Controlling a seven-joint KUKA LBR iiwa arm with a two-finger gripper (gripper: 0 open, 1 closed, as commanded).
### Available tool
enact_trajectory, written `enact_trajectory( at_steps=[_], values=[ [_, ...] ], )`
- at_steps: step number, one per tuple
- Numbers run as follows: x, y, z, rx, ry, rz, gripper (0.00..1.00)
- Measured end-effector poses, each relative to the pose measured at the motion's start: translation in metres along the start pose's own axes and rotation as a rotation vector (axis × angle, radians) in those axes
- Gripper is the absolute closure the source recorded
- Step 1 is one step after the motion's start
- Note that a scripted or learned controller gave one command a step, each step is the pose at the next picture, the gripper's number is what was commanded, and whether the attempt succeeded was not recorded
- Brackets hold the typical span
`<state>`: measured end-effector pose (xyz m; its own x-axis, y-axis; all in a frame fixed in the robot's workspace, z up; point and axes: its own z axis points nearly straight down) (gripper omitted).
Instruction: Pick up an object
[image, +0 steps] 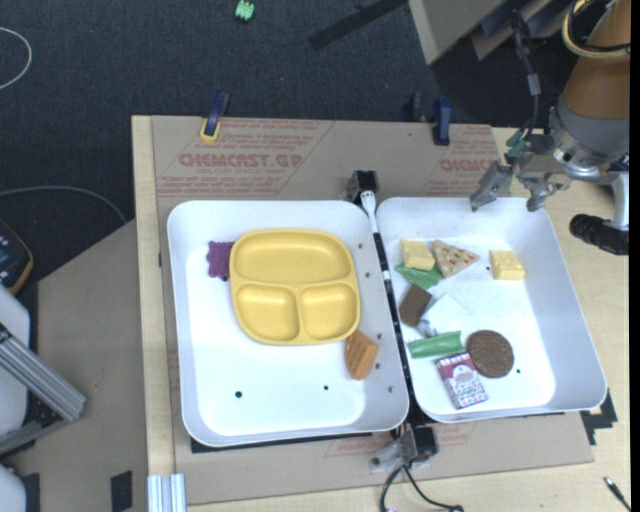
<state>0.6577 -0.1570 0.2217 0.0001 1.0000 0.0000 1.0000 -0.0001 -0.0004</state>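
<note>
Grey gripper (511, 194) hangs open and empty over the far rim of the right bin (560, 265), we see. Below it lie a cheese cube (507, 265), a cookie (491, 353) and a red packet (463, 381).

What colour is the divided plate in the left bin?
Yellow; the divided plate shows clearly in the camera view.

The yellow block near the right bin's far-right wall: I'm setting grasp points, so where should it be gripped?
Likely from straight above, closing across the yellow block's short sides: it lies flat, apart from the other pieces, with bare floor all round it.
</note>
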Motion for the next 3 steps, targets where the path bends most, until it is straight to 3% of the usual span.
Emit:
enact_trajectory(
  at_steps=[2,3],
  values=[
    [-0.006,0.005,0.107,0.007,0.001,0.0,0.0],
    [-0.004,0.008,0.134,-0.004,0.003,-0.001,0.0]
  ],
)
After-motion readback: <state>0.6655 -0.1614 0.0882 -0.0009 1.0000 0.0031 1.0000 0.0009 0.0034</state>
